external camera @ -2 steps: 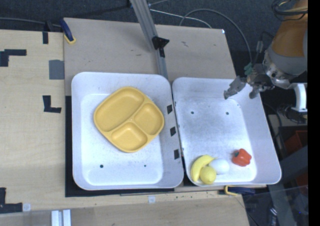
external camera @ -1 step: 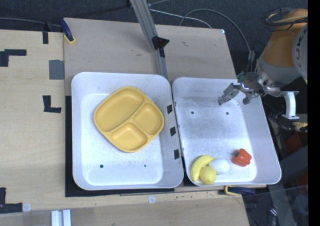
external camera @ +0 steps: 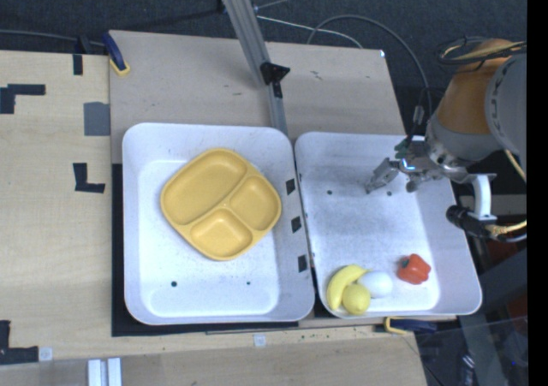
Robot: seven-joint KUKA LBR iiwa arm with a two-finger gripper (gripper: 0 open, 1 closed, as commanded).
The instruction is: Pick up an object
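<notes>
Camera view shows the risk plainly: the banana [external camera: 342, 283], egg [external camera: 378, 283] and red pepper [external camera: 414, 269] crowd the near corner of the right bin [external camera: 360, 213], so a descent there could knock one aside or catch the bin wall. The gripper [external camera: 397, 179] hangs over the far part of that bin, well apart from them, fingers spread, holding and touching nothing.

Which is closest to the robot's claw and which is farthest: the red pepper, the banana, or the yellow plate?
From the claw, looking down from the camera:
1. Red pepper, same bin, near its front right corner.
2. Banana, same bin, front left corner.
3. Yellow plate, over in the other bin.
</notes>
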